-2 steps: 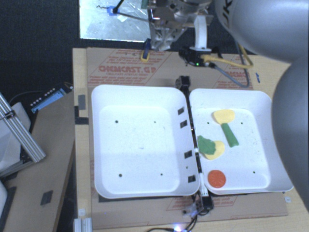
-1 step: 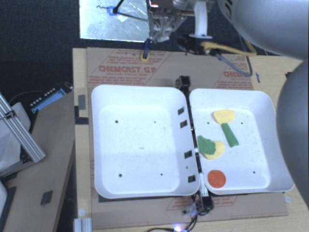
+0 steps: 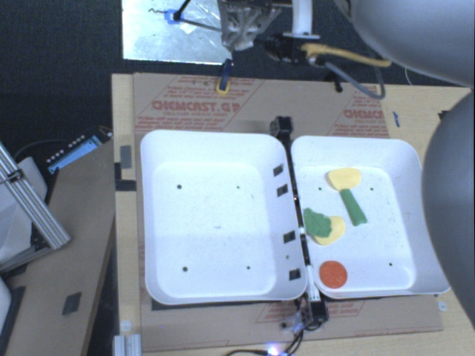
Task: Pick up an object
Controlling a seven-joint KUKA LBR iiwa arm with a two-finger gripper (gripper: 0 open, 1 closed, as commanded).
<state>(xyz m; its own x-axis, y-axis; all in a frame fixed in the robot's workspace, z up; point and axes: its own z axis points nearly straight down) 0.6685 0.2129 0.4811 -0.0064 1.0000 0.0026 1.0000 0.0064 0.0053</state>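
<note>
While the hand [image 3: 239,32] hangs at top centre, grip state unclear, aim for the red disc [image 3: 333,274], lower right; it lies apart from the rest.

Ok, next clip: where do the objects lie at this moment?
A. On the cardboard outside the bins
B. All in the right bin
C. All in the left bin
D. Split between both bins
B: the orange disc, green stick, yellow piece and green-on-yellow pair all sit inside the right bin.
</note>
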